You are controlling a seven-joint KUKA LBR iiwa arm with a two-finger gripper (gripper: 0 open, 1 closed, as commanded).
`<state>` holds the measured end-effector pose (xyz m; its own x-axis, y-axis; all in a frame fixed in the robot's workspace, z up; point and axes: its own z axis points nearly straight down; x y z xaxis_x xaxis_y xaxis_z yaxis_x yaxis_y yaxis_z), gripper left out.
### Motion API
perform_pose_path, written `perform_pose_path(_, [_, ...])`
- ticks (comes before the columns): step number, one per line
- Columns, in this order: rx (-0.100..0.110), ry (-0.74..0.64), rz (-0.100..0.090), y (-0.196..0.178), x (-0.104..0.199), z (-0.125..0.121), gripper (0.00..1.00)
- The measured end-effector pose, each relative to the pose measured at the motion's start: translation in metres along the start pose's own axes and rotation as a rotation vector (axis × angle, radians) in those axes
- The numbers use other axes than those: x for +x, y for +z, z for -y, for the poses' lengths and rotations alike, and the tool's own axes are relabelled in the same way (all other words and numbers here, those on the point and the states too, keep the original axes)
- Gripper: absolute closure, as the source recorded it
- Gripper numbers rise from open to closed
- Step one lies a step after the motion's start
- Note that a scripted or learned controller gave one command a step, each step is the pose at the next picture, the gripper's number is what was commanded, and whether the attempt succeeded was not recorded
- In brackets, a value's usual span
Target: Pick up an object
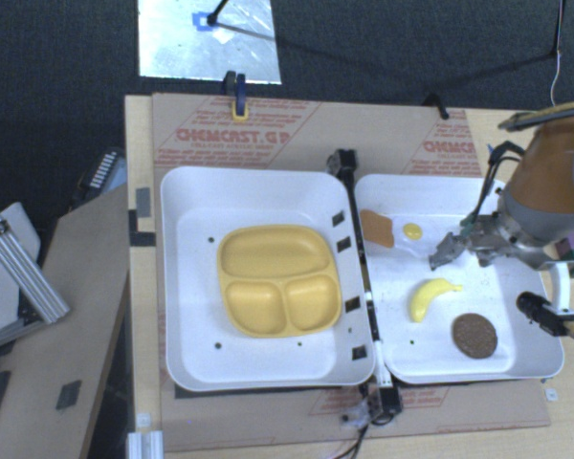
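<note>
The gripper point(447, 253) is hanging low over the right bin point(526, 366), and I cannot tell how its jaws are standing. Nothing is showing between them. Just below it, the banana point(430, 297) is lying on the bin floor, near a brown cookie point(474, 335). The banana is probably a light, hard, smooth toy, so it could be slipping. Pinching it across its fat middle is looking like the best spot. A yellow tray point(274, 280) is sitting in the left bin point(187, 256).

Single fixed camera above bench point(297, 122), slanted down, both bins framed.
</note>
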<state>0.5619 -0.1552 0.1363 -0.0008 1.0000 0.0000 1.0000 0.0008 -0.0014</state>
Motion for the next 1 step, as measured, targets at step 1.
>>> perform_pose_path(1, [0.001,-0.001,-0.001,0.0521,0.0005,0.0,0.0])
